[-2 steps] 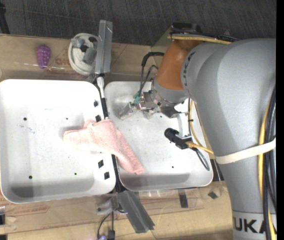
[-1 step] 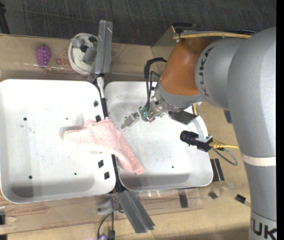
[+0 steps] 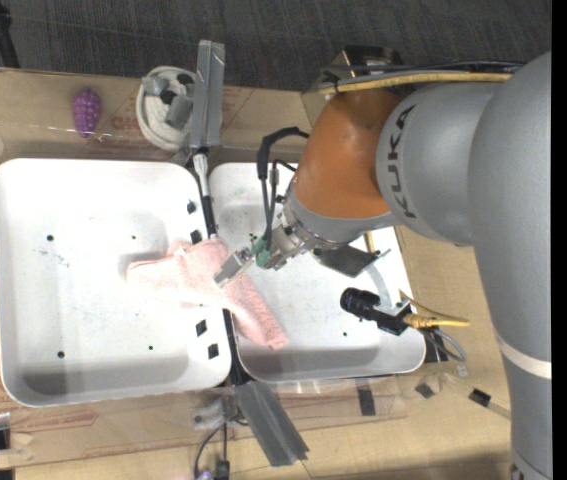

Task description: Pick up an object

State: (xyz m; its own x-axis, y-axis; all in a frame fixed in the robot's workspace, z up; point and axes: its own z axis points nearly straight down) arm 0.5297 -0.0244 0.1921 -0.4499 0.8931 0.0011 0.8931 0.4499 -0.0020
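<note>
I am watching the pink cloth (image 3: 253, 313), which is lying draped over the rims where the left bin (image 3: 23, 198) and the right bin (image 3: 313, 358) meet. One end is stretching toward 9 o'clock and the other is trailing toward 5 o'clock. The end effector (image 3: 231, 268) is sitting at the cloth's upper edge, about 12 o'clock from its middle; I cannot tell whether it is wide or narrow. I am worrying that a grip here may be catching only a thin fold, so the fabric could slip free on lifting or snag on the rims. A purple lump (image 3: 86, 111) is resting on the bench (image 3: 33, 88), well apart at 10 o'clock.
</note>
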